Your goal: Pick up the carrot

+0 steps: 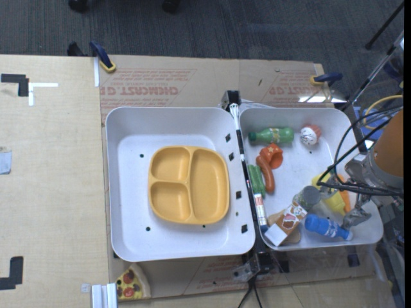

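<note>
Smooth, faintly glossy white plastic for both bins [122, 191], matt yellow plastic for the divided tray [190, 185]. Pale wood-grain board on the bench [45, 191], with dull brown printed cardboard [167, 85] under the bins. Shiny plastic on the green bottle [271, 135] and the blue bottle [326, 227], a smooth waxy sheen on the orange carrot [347, 201], dull grey metal at the wrist of the arm [369, 175].
</note>
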Controlling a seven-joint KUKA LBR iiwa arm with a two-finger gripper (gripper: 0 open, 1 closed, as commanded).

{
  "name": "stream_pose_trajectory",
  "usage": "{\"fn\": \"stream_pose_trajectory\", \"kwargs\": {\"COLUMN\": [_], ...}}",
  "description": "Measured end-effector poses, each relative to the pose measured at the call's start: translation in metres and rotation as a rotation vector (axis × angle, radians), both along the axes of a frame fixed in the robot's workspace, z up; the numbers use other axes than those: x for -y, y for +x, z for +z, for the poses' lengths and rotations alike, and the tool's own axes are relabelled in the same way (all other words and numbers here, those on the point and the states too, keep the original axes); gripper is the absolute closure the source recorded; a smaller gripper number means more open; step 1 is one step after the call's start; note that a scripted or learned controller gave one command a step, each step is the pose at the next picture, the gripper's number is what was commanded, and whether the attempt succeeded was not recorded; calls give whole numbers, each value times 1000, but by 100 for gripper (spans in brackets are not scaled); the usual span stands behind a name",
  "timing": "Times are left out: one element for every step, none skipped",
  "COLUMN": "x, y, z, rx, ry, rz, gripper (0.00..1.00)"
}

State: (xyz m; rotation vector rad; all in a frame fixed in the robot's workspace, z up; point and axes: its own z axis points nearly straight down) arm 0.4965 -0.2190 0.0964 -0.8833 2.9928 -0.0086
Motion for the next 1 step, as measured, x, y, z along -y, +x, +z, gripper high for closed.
{"fn": "stream_pose_trajectory", "kwargs": {"x": [0], "y": [2], "z": [9], "rx": [2], "ry": [-1], "rz": [-4], "gripper": [100]}}
